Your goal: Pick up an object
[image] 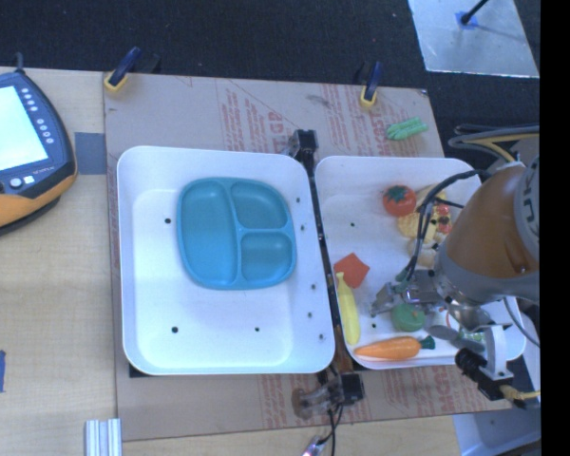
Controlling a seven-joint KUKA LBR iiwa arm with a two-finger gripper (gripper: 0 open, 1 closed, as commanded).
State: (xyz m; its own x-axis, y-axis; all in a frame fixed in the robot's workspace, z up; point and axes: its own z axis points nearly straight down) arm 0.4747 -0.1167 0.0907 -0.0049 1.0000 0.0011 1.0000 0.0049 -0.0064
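The right bin [361,174] holds several toy foods: a red tomato [397,199], a red block [352,270], a yellow banana-like piece [347,310], an orange carrot [391,349] along the front wall, and a small green object [408,317]. A yellow and red item [437,220] lies partly behind the arm. My gripper [410,304] is low in the bin, directly over the green object and just above the carrot. The grey arm with its orange band [489,231] covers the bin's right part.
The left bin [142,255] bears a blue divided plate [237,232]. A green toy [406,129] lies on the cardboard behind the right bin. A tablet-like pendant [14,150] sits at far left. Clamps [122,69] hold the cardboard's back edge.
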